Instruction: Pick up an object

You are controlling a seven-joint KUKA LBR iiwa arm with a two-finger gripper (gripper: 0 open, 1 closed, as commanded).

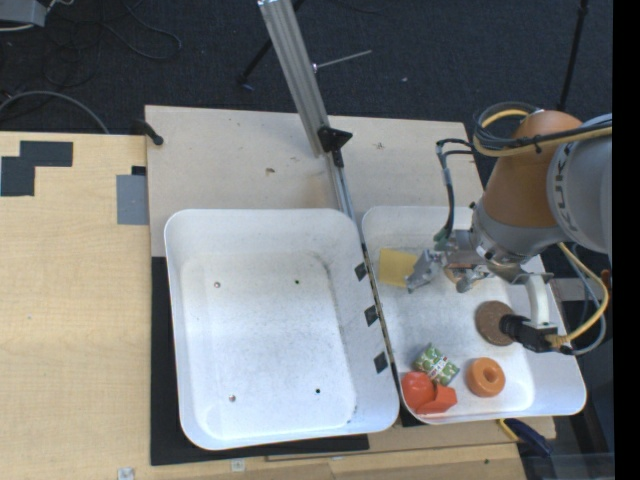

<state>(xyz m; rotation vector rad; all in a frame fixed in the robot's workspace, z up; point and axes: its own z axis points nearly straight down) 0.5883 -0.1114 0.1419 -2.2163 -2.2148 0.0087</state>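
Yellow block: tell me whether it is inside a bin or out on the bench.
Inside. The yellow block lies on the floor of the right bin, near its upper left corner, just left of the gripper.

No readable text, no labels, brands, numbers or signs on anything here

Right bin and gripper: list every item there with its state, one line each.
gripper: low over the right bin, beside the yellow block
yellow block: flat by the divider
brown disc: flat
orange ring: flat, hole up
green patterned object: touching the red object
red object: at the bin's near edge
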